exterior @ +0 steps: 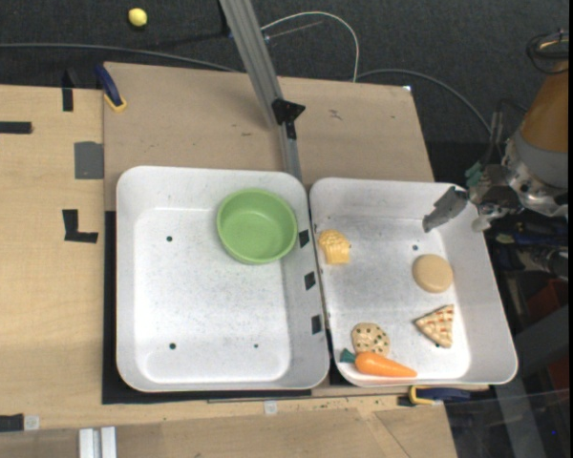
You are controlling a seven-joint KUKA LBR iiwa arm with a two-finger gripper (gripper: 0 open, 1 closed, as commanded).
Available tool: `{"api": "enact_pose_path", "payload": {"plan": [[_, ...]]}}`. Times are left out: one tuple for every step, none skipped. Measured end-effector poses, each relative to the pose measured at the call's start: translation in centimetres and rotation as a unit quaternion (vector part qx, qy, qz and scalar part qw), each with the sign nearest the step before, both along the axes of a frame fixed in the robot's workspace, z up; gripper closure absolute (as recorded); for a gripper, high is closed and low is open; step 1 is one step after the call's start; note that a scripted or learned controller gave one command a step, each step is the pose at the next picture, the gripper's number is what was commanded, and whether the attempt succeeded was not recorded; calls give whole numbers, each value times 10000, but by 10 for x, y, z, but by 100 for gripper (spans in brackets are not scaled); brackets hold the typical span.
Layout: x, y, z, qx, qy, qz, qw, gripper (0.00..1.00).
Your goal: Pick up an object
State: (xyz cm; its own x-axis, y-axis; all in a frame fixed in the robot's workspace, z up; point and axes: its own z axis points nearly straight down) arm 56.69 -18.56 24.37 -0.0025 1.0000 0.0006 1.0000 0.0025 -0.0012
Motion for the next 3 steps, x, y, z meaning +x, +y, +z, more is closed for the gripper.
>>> {"api": "enact_pose_path", "payload": {"plan": [[0, 0, 0, -1, 0, 0, 10000, 0], [-10, 6, -54, 3, 28, -5, 10000, 0], [-13, 7, -119, 4, 34, -6, 10000, 0]]}}
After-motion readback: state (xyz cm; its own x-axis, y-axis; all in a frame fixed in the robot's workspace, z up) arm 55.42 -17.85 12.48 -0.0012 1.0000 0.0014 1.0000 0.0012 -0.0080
